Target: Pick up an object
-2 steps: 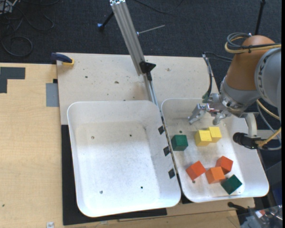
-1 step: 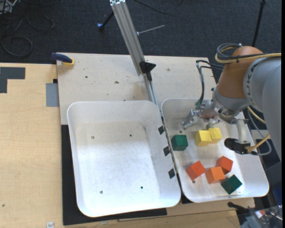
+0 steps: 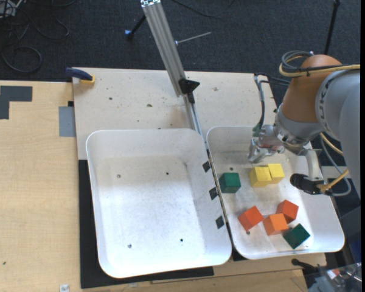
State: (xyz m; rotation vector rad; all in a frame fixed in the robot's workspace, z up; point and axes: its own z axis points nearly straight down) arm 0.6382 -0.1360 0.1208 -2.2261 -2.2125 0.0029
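1. Camera view: Seven small blocks lay loose in the right shallow white plastic bin (image 3: pixel 328 239), likely set there as pick targets: two yellow cube blocks (image 3: pixel 267 174) touching, a green cube block (image 3: pixel 230 182) near the divider, three orange blocks (image 3: pixel 271 216) and a dark green block (image 3: pixel 297 236) toward the front.
2. The grey arm's two-finger gripper (image 3: pixel 260 155) pointed down just above the yellow pair; whether it was released or clenched could not be told. The left white bin (image 3: pixel 100 143) sat alongside on the tabletop (image 3: pixel 128 96).
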